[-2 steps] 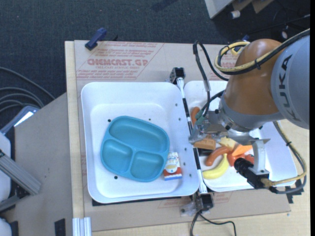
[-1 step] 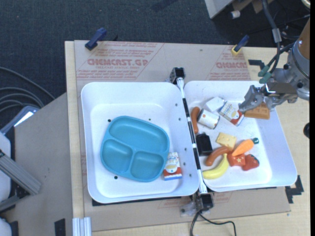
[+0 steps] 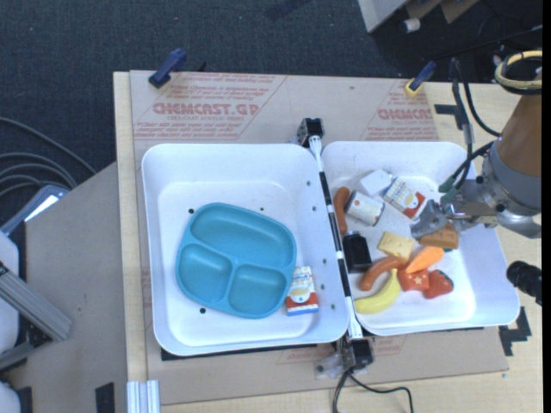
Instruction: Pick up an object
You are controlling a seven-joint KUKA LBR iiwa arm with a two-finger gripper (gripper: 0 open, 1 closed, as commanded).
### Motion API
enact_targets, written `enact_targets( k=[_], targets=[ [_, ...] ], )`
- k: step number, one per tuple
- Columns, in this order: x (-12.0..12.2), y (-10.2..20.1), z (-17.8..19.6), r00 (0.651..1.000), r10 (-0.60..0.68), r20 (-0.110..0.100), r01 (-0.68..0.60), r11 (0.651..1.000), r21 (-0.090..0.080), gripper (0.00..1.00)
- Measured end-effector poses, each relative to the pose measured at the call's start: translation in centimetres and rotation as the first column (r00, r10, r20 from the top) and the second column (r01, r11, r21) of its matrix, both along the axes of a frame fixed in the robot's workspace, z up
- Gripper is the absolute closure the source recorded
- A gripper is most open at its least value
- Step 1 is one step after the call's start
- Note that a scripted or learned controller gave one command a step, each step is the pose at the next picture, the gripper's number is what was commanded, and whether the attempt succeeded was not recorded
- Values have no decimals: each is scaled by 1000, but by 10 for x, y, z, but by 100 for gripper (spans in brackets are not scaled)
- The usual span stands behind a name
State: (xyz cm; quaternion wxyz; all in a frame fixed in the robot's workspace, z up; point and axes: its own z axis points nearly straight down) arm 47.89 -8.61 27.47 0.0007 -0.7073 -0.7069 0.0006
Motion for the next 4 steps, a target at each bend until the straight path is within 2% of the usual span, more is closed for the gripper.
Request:
enact_targets(
  k=[1, 2, 3, 4],
  targets=[
    [0, 29, -22, 1000, 1, -1, -1, 1000, 1, 100],
    [0, -18, -36, 1000, 1, -1, -1, 1000, 1, 100],
    [0, 65, -24, 1000, 1, 1, -1, 1000, 0, 100],
    [0, 24, -10, 1000, 0, 2, 0, 1000, -1, 100]
  ],
)
